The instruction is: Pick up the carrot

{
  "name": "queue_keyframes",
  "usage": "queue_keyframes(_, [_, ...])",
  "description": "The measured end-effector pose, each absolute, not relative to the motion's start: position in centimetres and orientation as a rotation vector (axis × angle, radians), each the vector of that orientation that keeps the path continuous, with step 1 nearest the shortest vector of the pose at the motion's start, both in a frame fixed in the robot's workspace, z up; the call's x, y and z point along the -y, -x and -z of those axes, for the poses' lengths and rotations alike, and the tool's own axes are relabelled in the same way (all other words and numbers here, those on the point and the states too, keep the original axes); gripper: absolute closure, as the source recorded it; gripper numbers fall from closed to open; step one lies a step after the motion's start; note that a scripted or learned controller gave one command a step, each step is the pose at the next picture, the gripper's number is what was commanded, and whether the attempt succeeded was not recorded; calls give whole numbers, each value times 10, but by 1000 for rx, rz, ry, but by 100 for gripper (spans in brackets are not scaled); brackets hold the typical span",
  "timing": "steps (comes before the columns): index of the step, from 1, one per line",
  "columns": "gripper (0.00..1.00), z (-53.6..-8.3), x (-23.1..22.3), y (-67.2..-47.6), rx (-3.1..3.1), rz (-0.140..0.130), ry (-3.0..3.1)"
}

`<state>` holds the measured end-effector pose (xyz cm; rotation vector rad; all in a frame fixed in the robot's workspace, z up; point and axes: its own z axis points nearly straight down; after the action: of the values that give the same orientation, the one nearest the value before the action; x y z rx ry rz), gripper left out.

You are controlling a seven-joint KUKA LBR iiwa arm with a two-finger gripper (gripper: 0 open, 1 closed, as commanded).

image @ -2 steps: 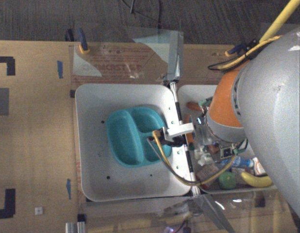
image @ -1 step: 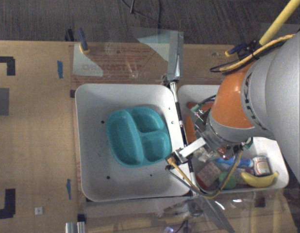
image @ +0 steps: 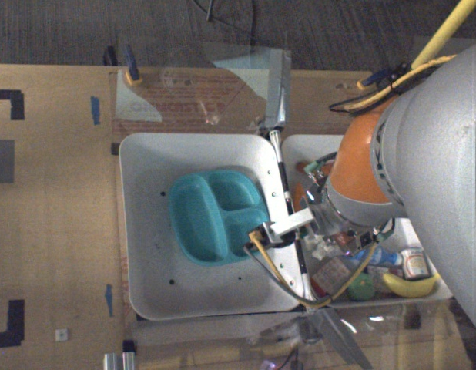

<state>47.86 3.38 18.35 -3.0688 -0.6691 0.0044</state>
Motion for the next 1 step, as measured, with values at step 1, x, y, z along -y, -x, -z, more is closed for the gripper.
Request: queue_keyframes(1, [100,-163,-52,-491,749,54,3071])
